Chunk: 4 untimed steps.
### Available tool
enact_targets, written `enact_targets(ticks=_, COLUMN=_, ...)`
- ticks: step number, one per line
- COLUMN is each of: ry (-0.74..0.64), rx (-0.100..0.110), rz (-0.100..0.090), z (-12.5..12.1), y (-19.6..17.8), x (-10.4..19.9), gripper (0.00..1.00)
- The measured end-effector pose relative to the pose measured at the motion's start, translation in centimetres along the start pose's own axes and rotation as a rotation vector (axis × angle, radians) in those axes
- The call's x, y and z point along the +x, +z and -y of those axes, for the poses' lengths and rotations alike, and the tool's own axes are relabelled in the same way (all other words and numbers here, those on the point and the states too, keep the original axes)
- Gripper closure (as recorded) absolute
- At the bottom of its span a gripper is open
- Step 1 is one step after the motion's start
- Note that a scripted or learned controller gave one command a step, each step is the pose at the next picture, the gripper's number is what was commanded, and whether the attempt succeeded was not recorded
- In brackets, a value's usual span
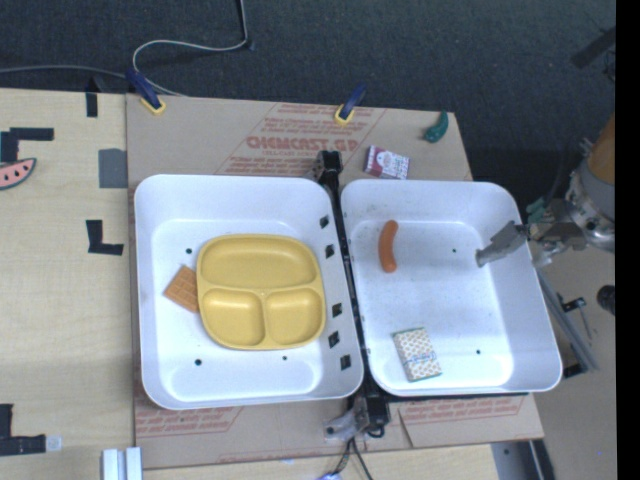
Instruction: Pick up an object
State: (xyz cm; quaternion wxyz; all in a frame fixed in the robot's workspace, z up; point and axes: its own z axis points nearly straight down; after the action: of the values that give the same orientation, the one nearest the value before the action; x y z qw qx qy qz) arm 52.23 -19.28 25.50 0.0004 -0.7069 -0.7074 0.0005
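Observation:
In the right bin [520,363] an orange sausage [388,245] lies near the back left. A small patterned block [416,354] rests near that bin's front wall. The gripper [497,247] reaches over the right bin's right rim, well to the right of the sausage and above and right of the block. Nothing shows in its grasp. The left bin [165,368] holds a yellow divided plate [262,290] with a tan cracker-like piece [182,288] tucked at its left side.
The arm's wrist [580,213] stands just outside the right bin's right wall. Behind the bins on the cardboard lie a small red-and-white packet [385,162], two yellow-blue clamps [349,106] and a teal item [436,126]. A black divider [338,268] joins the bins.

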Motion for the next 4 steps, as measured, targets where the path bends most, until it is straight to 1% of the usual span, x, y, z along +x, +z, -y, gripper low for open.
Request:
enact_targets(ticks=1, ry=0.000, rx=0.002, rz=-0.001, z=-2.3, y=13.5, x=1.8, gripper=0.00)
enact_targets(ticks=2, ry=-0.003, rx=-0.007, rz=0.001, z=-10.2, y=16.8, x=6.4, gripper=0.00)
enact_targets(ticks=3, ry=-0.003, rx=-0.007, rz=0.003, z=-10.2, y=15.8, x=6.3, gripper=1.00)
enact_targets(ticks=4, ry=-0.003, rx=-0.007, rz=0.003, z=-10.2, y=15.8, x=6.3, gripper=0.00)
